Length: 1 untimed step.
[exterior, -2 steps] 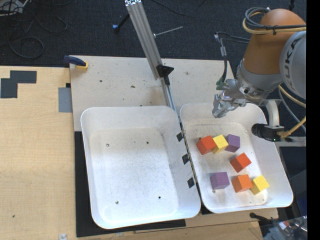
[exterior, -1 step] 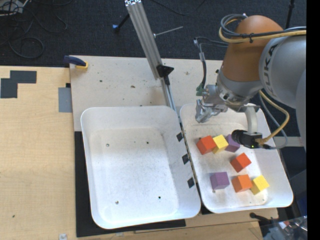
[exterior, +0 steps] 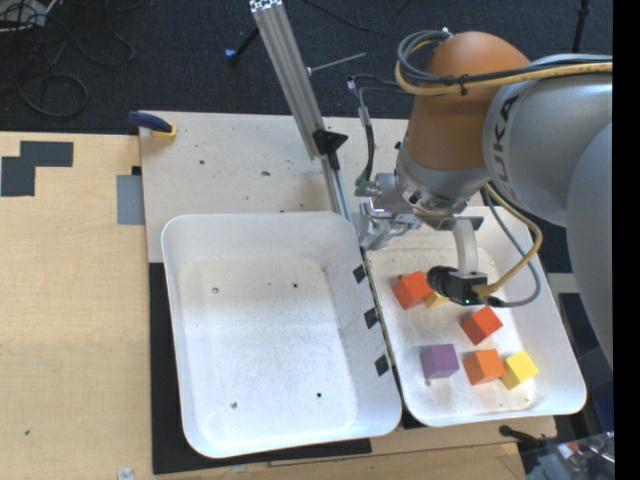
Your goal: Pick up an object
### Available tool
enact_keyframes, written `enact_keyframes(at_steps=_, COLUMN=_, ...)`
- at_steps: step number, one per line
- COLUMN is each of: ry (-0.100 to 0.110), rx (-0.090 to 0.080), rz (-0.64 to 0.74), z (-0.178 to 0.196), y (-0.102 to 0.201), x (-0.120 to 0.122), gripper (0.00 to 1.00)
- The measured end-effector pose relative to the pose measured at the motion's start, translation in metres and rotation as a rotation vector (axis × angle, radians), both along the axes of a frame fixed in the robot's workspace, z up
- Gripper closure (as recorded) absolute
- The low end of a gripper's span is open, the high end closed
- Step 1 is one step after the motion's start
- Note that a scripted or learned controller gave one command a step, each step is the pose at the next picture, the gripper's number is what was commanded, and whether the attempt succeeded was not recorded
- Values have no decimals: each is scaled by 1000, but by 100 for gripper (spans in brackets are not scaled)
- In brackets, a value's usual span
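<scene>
Several small cubes lie in the right bin [exterior: 560, 393]: an orange-red cube [exterior: 411, 290] toward the far left, a red cube [exterior: 482, 323] in the middle, and a purple cube [exterior: 438, 360], an orange cube [exterior: 484, 366] and a yellow cube [exterior: 520, 369] along the near side. My gripper [exterior: 381, 226] hangs under the orange wrist over the bin's far left corner, close to the wall between the two bins. It is up and left of the orange-red cube, apart from it, and I see nothing held in it.
The left bin [exterior: 190, 268] sits beside the right one, with black clips [exterior: 371, 316] along the shared wall. A slanted aluminium bar [exterior: 300, 88] rises behind the bins. A blue-and-yellow clamp [exterior: 152, 123] lies at the bench's far left corner.
</scene>
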<state>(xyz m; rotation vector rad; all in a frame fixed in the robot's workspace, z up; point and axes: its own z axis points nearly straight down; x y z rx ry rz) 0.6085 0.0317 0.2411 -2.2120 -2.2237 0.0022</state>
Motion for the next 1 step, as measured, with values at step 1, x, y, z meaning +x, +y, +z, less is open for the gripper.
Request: enact_keyframes(at_steps=1, ry=1, rx=0, rz=0, z=2, y=52, x=-16, gripper=100)
